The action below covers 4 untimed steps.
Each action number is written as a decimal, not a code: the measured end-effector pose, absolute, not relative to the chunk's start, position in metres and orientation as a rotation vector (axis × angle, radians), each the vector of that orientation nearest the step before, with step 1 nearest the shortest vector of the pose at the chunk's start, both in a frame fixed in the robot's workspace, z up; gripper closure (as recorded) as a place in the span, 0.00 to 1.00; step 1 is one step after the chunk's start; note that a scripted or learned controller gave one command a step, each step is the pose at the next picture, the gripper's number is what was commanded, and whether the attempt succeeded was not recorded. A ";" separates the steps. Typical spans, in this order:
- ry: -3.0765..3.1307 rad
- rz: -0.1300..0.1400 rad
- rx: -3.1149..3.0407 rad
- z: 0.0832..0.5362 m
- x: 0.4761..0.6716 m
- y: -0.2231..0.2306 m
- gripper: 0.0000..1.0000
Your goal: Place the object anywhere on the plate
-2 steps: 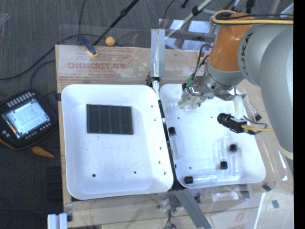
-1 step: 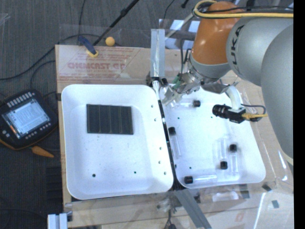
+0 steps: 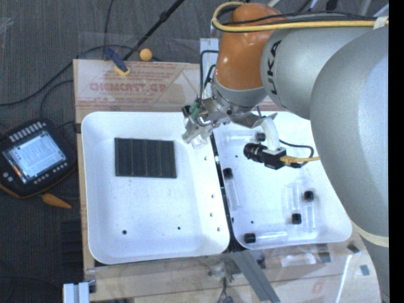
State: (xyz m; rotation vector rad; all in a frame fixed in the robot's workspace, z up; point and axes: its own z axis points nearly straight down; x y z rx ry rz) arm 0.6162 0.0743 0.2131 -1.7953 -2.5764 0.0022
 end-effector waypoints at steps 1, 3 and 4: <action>-2.901 0.001 -1.206 0.183 0.661 0.102 1.00; -2.784 0.004 -1.446 0.121 0.557 0.214 1.00; -3.065 -0.001 -0.683 0.123 0.570 0.204 1.00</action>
